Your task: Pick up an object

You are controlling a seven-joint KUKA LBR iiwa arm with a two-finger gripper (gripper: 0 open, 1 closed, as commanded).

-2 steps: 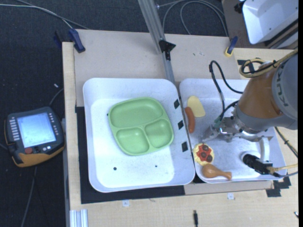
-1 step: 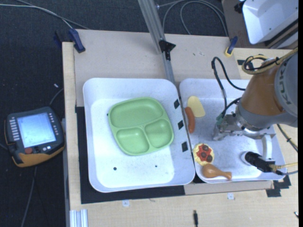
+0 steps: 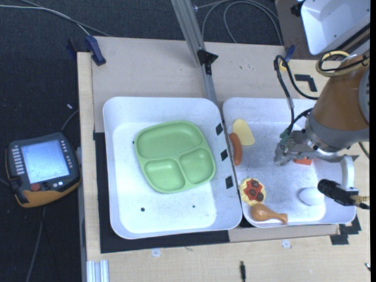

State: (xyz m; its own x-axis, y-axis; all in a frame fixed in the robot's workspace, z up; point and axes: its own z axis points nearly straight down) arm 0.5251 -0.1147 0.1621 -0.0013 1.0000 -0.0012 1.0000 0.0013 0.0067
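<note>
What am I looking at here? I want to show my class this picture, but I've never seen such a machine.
One camera looks down at a slant on a bench carrying two shallow white bins. The grey and orange shape on the right is a robot arm; its claw hangs low over the right bin. Whether it grips anything cannot be told from here. The left bin holds a green divided plate. The right bin holds toy food: a hot dog beside a yellow piece, a small pizza slice, a chicken drumstick and a white egg-like object. A handheld control screen lies to the left of the bench.
</note>
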